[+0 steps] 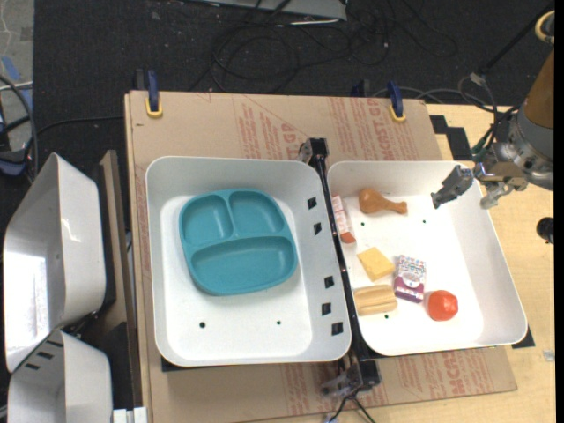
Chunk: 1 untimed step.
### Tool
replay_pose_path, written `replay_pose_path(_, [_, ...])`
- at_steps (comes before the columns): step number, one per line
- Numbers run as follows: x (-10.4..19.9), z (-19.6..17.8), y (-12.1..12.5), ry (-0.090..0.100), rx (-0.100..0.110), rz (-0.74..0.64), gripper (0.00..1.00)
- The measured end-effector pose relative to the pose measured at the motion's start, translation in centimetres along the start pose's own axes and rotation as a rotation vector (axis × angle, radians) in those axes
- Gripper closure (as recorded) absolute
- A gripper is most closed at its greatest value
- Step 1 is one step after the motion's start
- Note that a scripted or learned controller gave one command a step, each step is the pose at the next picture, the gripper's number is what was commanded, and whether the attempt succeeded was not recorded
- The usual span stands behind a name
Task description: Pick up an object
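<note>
My gripper (470, 189) hangs over the far right corner of the right bin (493, 245), open, with nothing between its fingers. Below and left of it lie several toy foods: a brown chicken drumstick (380, 204), a yellow cheese wedge (374, 263), a purple-and-white carton (409, 278), a red tomato (441, 305), a tan bread piece (374, 300) and a small red-and-white item (342, 221) by the bin's left wall. The drumstick is the closest to the fingers, well apart from them.
The left bin (167, 263) holds a teal divided plate (237, 241). A black divider strip (324, 236) runs between the bins. White containers (48, 254) stand off the bench at the left. Two clamps (154, 104) grip the far edge of the board.
</note>
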State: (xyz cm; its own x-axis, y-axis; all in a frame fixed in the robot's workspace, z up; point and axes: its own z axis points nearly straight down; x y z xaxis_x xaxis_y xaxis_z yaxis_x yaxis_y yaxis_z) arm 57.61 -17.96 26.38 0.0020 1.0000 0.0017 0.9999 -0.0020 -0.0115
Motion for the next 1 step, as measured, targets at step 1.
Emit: replay_pose_path(1, [0.05,-0.65,0.21,-0.002,-0.011,-0.003,0.00])
